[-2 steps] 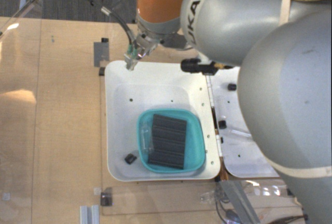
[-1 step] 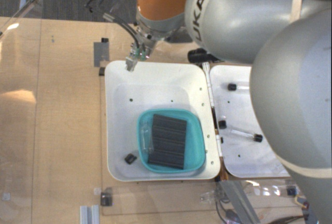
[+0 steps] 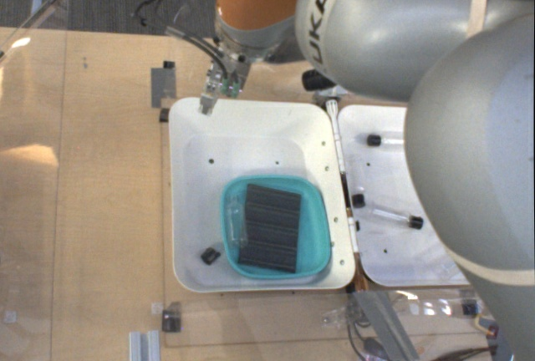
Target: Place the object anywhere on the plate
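Object (image 3: 269, 227) dark, ribbed, lying on teal plate (image 3: 316, 221) | fingers (image 3: 206, 104) (blurred): state unclear

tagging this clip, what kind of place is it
Likely a robotics lab test bench: a KUKA arm reaches over two white bins on a wooden bench, with a teal plate holding a dark ribbed block.

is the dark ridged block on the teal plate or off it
On it. The dark ridged block lies flat inside the teal plate in the left bin, with teal rim showing all around it.
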